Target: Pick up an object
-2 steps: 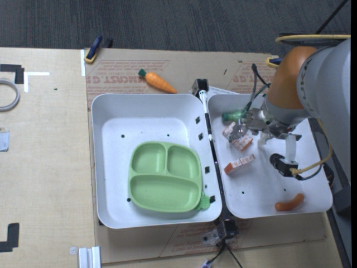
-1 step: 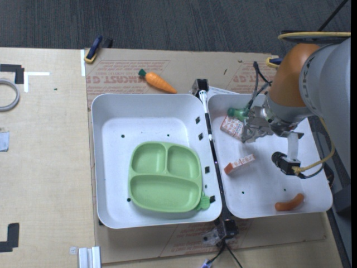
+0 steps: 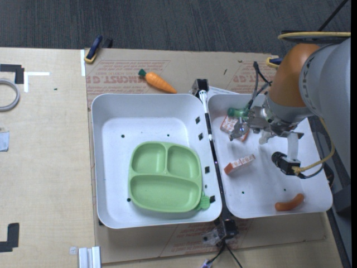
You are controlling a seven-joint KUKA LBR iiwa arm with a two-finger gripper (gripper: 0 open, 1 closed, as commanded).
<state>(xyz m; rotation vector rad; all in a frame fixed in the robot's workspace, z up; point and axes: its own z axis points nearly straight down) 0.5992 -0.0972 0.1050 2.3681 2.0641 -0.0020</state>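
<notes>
Object candidates: right white plastic bin [image 3: 312, 202] holds a small red-and-white packet [image 3: 229, 124] with a green-capped item [image 3: 239, 113] at its far left, a red-and-white rectangular box [image 3: 240, 164] near its middle left, and an orange sausage-shaped toy [image 3: 289, 202] at its near right.
Gripper position: gripper [image 3: 241, 132] sits low in the far-left part of the right bin, just beside the packet, apparently touching it.
Gripper state: cannot tell; the tips merge with the packet and the wrist cables.
Hold: nothing is visibly between the tips, so no grasp is logged.
Arm: grey arm with orange band [image 3: 293, 77] reaches in from the right, covering the bin's far-right corner.
Left bin: left white plastic bin [image 3: 106, 166] carries a pale green three-compartment plate [image 3: 165, 177]; not the target area.
Outside bins: orange toy carrot [image 3: 158, 81] lies on the table [image 3: 44, 166], far of the left bin.
Step in hand (judgement): closing on the packet.
Advice: centre the tips across the packet's narrow side and seat low before closing.
Risk: packet lies near the bin wall and may slide or be pinned against it.
Check: lift straight up and slowly, confirm the packet rises.
</notes>
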